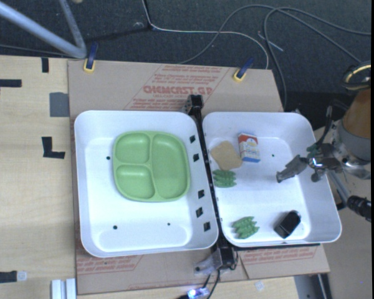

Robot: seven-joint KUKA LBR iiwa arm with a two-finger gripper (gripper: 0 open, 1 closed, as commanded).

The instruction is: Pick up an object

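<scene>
Right bin: the hand hangs over its right edge, pointing inward above bare white floor; open room around it.
Hand: grips nothing; how far its fingers part, I cannot tell.
Objects: red-and-white carton and tan disc near the back edge; green pieces; black block at the front right corner.
Left bin: green divided plate.
Counter: pale wood, brown board beneath the bins.

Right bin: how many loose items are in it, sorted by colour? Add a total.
Green: 2, a leafy piece by the divider and another near the front wall
Tan: 1, a rounded piece
Red, white and blue: 1, a small carton
Black: 1, a small block
Total: 5
</scene>
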